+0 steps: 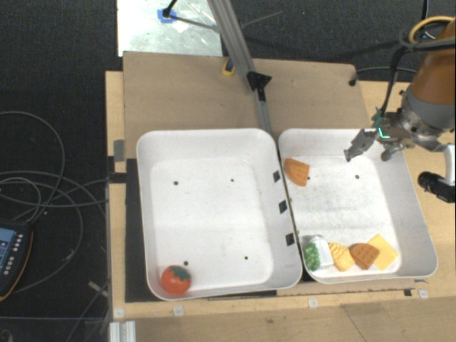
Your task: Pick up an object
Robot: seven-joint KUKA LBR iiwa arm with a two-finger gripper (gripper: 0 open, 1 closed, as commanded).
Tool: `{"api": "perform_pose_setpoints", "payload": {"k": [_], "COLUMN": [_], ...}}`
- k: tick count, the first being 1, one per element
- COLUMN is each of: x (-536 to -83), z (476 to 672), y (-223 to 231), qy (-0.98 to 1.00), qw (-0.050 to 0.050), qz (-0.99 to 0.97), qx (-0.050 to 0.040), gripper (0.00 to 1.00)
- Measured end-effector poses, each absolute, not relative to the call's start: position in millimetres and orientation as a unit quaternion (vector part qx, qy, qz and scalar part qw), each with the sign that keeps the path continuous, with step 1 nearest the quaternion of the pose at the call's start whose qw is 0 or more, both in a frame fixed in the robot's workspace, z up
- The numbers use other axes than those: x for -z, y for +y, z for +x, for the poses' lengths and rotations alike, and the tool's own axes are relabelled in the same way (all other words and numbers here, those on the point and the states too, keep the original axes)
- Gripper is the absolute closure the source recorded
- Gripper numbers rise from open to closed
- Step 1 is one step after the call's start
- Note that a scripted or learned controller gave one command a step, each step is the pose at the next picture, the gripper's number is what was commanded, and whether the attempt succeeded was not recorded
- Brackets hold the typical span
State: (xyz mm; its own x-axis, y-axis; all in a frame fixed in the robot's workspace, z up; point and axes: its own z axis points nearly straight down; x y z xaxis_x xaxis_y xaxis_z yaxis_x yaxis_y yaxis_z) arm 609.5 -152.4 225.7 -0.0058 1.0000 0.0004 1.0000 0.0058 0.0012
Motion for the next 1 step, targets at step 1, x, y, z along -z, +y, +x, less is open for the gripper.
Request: {"api": "perform_pose_setpoints", "payload": {"k": [1], "x": [-166.3], "z": [608.7], "y": [-159.5], "qy": [0.707], "qw": [-0.002], "qz": [0.707], "qx": [0.0013], "gripper": [0.0]}}
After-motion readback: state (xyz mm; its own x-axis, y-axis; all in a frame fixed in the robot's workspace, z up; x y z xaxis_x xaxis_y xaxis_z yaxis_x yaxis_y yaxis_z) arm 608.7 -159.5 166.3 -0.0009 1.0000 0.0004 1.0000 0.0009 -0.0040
